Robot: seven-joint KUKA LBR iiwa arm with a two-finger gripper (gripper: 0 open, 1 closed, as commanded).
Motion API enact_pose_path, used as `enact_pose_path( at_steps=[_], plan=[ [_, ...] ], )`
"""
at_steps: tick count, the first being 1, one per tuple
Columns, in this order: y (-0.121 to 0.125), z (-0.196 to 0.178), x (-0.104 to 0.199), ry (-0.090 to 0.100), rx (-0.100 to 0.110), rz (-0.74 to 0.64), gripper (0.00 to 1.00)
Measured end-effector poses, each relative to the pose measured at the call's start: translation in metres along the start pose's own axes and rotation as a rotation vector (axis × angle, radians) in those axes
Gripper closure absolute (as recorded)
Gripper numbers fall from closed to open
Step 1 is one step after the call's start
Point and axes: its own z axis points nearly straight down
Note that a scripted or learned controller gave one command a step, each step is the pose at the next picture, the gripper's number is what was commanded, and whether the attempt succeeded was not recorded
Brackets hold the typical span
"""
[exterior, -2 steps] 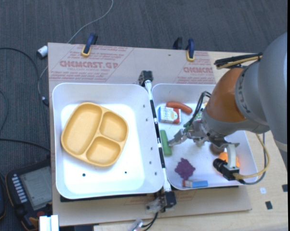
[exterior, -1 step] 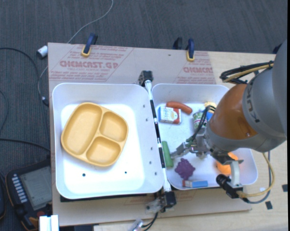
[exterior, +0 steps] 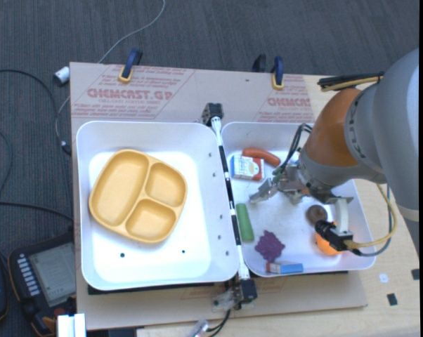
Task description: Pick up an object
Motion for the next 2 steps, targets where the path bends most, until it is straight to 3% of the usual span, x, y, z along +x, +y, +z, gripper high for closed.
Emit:
enact_pose_path(
  at_steps=[1,2],
  plan=[
    [-0.051,-0.001,0.001,-0.003,-0.006,0.002,0.00],
    [0.060,0.000,0.020,-0.002,-0.005,-0.001,0.00]
  ],
)
